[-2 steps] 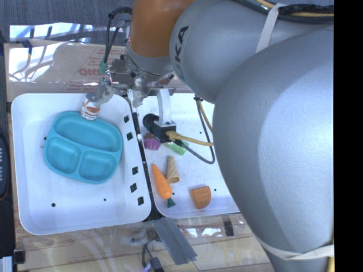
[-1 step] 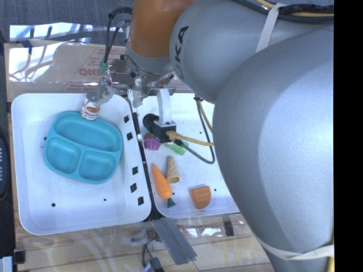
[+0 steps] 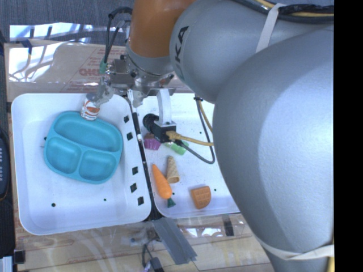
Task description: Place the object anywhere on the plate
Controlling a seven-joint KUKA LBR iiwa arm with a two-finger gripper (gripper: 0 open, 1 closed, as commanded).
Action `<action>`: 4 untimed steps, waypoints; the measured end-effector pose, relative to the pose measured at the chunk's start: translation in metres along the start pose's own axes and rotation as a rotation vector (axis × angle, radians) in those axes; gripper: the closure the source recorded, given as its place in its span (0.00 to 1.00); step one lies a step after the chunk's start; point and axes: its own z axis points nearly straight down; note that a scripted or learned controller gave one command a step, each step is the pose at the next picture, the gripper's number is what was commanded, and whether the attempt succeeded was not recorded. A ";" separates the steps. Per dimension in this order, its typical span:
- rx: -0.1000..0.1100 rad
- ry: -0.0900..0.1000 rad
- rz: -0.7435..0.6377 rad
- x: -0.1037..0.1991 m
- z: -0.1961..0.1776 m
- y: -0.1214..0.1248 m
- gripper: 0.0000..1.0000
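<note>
Gripper [image 3: 97, 98]: clenched on a small bottle [image 3: 89, 110], over the plate's far edge
Plate [image 3: 84, 146]: blue, in left bin [image 3: 28, 208]
Right bin [image 3: 224, 205]: carrot [image 3: 161, 183], cone [image 3: 172, 169]

High slanted view over bins [image 3: 34, 220]

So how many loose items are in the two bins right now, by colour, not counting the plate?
Orange: 2, carrot and block
Tan: 1, cone
Purple: 1, cup
Green: 1, piece
White and orange: 1, small item at the blue plate rim
Total: 6
</note>
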 end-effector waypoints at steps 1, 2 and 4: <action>0.000 0.000 0.000 0.000 0.000 0.000 0.00; 0.000 0.000 0.000 0.000 0.000 0.000 0.00; 0.000 0.000 0.000 0.000 0.000 0.000 0.00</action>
